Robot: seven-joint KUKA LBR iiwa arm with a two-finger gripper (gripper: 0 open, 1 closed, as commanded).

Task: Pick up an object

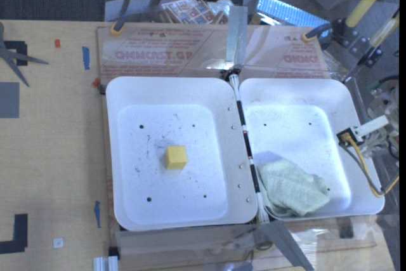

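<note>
One yellow cube [176,157] in left bin [127,101]; cloth [293,187] in right bin [317,98]; gripper [382,136] state unclear

- Robot hardware [388,112]: pale grey and silvery parts, cut off at the view's edge, just outside the right rim of the right bin [298,82].
- Surface: dull metallic sheen, mottled light and dark; outlines are blurred and single shapes cannot be separated.
- Cabling: thin dark leads [382,83] curl above these parts; screws and markings are too small to tell.
</note>
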